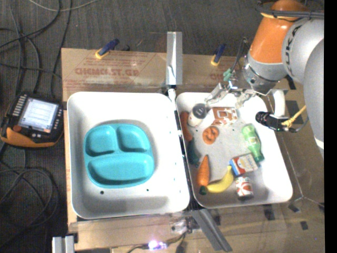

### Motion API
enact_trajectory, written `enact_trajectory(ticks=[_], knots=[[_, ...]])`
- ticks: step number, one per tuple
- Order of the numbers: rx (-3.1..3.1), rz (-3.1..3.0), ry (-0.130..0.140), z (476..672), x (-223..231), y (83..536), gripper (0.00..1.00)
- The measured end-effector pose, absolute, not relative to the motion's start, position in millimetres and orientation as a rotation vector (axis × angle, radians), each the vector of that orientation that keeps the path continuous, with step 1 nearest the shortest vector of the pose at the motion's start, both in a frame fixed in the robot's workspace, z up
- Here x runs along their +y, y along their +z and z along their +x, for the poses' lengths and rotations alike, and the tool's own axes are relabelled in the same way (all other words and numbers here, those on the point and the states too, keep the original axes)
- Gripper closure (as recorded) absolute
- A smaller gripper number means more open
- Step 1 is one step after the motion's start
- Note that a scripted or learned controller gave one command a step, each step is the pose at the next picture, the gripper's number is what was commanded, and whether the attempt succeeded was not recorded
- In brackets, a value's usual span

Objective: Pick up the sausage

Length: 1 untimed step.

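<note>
Over the right bin [284, 191], the gripper [227, 93] hovers, grip state unclear.
Sausage [185, 126] lies against the bin's left wall, awkward to reach.

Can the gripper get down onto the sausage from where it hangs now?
Probably, though awkwardly. The sausage lies against the right bin's left wall, with a white bottle close beside it. The gripper hovers over the bin's far end; nothing covers the sausage.

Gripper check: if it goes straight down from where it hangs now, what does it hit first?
Most likely the small white bottle with the dark cap or the box beside it, below the gripper, not the sausage at the bin's left wall. Depth is unclear.
</note>
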<state>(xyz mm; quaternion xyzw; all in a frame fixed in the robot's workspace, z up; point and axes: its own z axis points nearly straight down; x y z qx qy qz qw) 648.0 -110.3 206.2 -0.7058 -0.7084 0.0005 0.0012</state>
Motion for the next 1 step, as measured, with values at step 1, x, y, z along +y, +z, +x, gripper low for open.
enact_trajectory(ticks=[1], knots=[[-2.245, -2.192, 0.001, 568.2, -100.1, 95.8, 0.00]])
